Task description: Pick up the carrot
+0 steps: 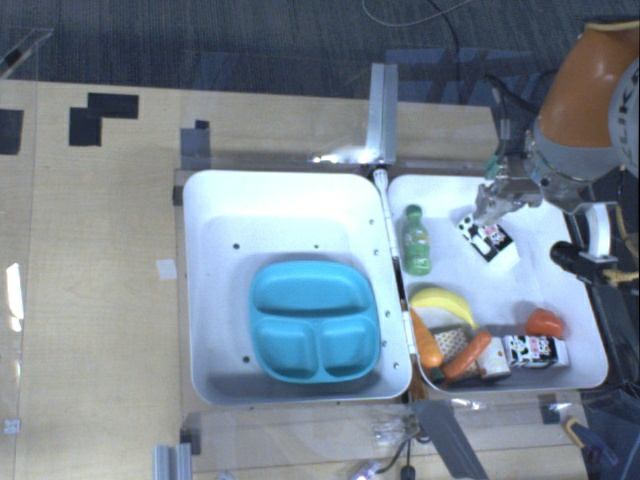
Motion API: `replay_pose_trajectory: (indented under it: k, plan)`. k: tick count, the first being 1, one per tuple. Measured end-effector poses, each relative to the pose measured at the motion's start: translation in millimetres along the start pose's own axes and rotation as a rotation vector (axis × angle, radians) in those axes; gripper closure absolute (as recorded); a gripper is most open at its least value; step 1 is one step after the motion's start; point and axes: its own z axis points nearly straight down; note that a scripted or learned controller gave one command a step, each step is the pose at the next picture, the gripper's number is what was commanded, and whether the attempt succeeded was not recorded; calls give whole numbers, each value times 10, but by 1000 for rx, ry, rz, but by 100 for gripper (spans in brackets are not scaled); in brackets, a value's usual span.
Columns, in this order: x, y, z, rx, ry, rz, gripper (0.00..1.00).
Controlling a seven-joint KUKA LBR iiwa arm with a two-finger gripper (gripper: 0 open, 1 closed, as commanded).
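The carrot (427, 340) lies at the right bin's (560, 258) front-left corner, just below the banana (444, 304). The end effector (497, 206) hovers near the bin's back, over a small carton (486, 236); its state cannot be told.

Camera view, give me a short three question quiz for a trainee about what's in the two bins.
1. True or false: the blue tray lies in the left bin.
2. What lies nearest the carrot? A banana, B green bottle, C tomato.
3. Fill in: the end effector is over the ___ bin.

Key: 1 true; 2 A; 3 right.
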Motion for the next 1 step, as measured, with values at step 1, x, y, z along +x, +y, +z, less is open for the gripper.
replay_pose_trajectory:
  k: [1]
  plan:
    - [-414,-402,-1195,-2,-1,-54,100]
